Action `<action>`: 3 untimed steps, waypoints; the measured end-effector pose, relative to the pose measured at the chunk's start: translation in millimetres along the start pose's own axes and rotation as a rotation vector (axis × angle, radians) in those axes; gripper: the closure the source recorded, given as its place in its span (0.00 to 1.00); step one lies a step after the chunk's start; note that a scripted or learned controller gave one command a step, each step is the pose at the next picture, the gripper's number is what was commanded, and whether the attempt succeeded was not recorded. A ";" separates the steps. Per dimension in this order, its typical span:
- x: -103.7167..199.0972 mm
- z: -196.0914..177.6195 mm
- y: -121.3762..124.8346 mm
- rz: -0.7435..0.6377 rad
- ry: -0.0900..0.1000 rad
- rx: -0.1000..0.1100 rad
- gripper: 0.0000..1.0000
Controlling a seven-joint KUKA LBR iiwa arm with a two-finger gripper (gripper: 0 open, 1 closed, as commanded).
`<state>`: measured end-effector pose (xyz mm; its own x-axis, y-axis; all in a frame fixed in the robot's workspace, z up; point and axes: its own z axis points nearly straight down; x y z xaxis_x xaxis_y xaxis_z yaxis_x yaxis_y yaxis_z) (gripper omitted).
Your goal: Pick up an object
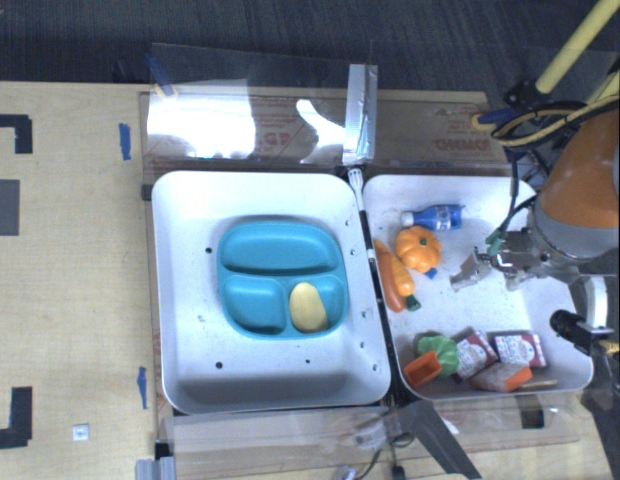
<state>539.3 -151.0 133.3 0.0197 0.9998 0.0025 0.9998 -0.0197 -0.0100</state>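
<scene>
Bench [60,298] of pale wood bears 2 white bins [180,368]; pincer [468,272] hangs open, empty.

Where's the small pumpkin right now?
The pumpkin is in the right bin, near its left wall, just below the bottle and beside the carrot.

In the right bin [385,200] I see a small bottle [433,217] with a blue cap lying flat, an orange pumpkin [420,249], a carrot [394,279] along the left wall, green and orange toys [431,357] and red packets [500,353] near the front.
</scene>
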 end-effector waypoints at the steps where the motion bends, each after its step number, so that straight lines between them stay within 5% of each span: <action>1: 40.8 46.0 56.8 -0.037 -0.004 -0.017 0.00; 2: 53.3 46.5 105.5 -0.080 -0.005 -0.009 0.00; 3: 52.9 37.5 105.5 -0.080 -0.006 -0.006 1.00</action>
<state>645.4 -100.1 94.8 -0.0604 0.9982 -0.0027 0.9982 0.0604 -0.0038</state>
